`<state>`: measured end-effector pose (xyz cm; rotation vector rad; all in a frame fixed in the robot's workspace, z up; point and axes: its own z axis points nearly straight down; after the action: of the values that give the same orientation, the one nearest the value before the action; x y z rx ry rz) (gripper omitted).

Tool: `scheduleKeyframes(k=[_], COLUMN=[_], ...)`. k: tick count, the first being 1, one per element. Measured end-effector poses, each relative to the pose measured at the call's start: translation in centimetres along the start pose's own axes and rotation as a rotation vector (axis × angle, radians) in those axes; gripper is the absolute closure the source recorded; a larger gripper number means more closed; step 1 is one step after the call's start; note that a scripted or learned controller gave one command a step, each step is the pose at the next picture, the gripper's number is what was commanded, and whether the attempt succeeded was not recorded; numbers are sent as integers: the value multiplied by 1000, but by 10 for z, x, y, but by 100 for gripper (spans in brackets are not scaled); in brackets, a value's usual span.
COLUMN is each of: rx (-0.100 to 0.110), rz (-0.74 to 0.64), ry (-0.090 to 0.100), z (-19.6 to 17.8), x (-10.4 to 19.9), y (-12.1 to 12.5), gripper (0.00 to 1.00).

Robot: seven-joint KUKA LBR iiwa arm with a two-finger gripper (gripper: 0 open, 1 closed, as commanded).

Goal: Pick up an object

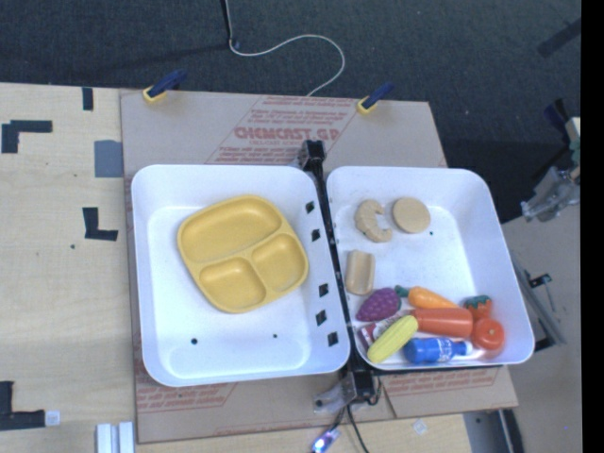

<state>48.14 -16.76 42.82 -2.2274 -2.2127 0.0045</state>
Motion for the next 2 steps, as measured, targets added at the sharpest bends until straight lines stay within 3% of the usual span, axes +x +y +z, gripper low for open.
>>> scheduleKeyframes(k=[1, 2], rx=[-2, -1], rz=[-4, -6], ry=[-1, 0], z=[10, 43], x=[-45, -57], y=[2, 3], gripper=[100, 100])
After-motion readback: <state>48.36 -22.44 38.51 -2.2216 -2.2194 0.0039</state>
